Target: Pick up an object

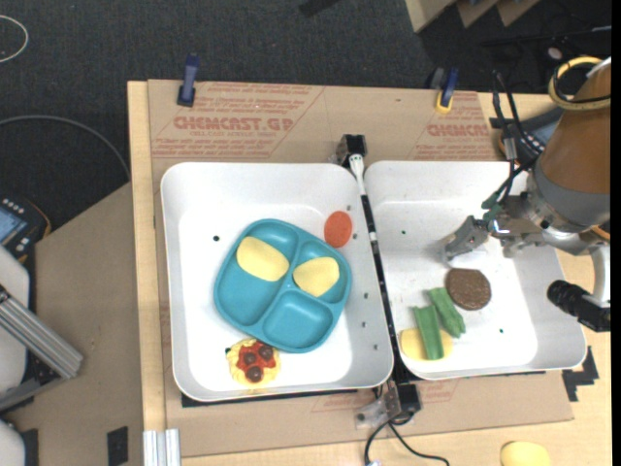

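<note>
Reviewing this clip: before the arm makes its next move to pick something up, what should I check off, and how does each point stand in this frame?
1. Pincer over the right bin: ok, it hangs above bare floor in the upper half.
2. Pincer free of any load: ok, nothing between its fingers.
3. Candidate nearby: ok, the brown disc lies just below the pincer.
4. Disc free of neighbours: not ok, the green sticks lie against its lower left edge.
5. Pincer centred over the disc: not ok, it sits above it in the view.
6. Height above the bin floor: cannot tell from this slanted view.
</note>
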Available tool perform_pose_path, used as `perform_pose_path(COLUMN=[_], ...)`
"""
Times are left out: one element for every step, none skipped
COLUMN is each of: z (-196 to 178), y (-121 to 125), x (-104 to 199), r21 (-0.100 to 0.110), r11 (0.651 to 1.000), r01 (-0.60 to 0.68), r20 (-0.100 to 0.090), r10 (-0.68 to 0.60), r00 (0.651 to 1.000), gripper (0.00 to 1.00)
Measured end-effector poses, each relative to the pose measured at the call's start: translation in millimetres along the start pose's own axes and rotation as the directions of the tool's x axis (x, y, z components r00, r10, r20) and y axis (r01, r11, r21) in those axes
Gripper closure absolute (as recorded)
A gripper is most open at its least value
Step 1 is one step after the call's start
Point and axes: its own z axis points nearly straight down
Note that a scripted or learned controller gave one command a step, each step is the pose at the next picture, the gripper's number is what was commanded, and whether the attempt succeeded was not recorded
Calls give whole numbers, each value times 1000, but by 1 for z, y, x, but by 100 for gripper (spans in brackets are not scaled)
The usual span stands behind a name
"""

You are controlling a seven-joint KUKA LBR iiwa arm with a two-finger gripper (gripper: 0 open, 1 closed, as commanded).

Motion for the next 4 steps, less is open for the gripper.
perform_pose_path(z=[85, 2, -59, 66], y=[-14, -26, -42, -13], x=[1, -15, -57, -55], r21=[7, -4, -8, 4], r11=[1000, 1000, 1000, 1000], r01=[-1, -2, -4, 0], r20=[-2, 2, 5, -2], r10=[1, 2, 4, 0], r00=[1000, 1000, 1000, 1000], gripper=[0, 0, 0, 0])
